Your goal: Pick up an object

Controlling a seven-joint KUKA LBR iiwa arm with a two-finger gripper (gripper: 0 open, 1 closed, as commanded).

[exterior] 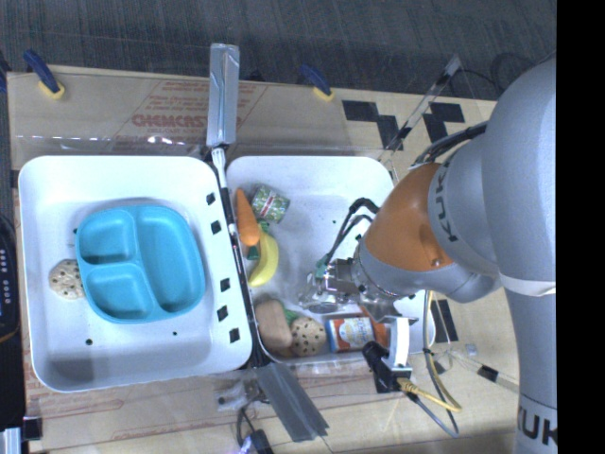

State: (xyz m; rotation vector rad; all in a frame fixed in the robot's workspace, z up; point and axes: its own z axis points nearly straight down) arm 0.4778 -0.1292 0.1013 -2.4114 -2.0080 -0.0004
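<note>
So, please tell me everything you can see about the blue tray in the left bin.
The blue tray looks like smooth light-blue plastic with rounded corners and three compartments, two smaller on the view's left and one long on its right. It lies flat and slightly turned in the left bin. A speckled cookie sits at its left edge, seemingly touching it.

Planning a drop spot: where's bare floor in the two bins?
Left bin: bare strip along the near wall below the blue tray, and above it. Right bin: bare patch at the far side, right of the can. Crowded: its left wall and near corner, with carrot, banana, potato, cookie, bottle.
</note>
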